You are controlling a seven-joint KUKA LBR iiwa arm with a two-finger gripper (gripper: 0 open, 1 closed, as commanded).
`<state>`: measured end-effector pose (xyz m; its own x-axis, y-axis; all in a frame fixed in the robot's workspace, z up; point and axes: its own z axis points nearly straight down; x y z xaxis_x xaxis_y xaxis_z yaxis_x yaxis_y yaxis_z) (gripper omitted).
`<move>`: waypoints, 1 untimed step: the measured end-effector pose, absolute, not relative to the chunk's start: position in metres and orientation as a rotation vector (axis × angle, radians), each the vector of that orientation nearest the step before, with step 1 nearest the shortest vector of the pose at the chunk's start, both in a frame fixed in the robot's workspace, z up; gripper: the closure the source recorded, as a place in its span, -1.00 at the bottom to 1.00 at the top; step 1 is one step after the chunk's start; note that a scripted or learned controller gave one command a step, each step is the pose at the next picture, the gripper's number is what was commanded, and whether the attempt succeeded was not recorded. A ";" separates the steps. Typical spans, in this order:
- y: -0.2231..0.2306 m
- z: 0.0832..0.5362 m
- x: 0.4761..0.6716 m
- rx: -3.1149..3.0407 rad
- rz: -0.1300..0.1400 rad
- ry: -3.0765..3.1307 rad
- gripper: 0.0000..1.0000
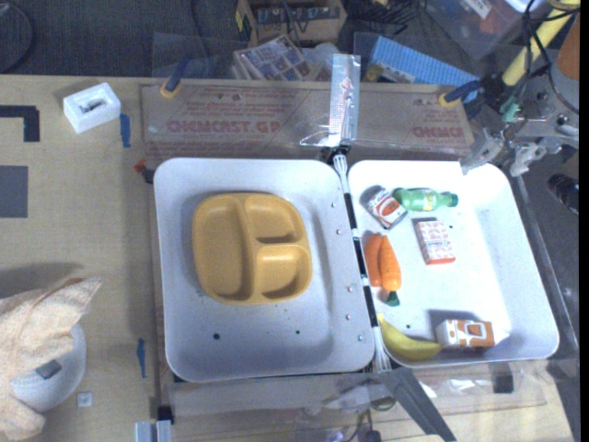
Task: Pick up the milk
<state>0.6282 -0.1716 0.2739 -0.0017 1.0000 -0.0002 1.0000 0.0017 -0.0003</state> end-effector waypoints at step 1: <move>-0.146 0.191 0.546 -2.235 0.001 -2.207 -1.00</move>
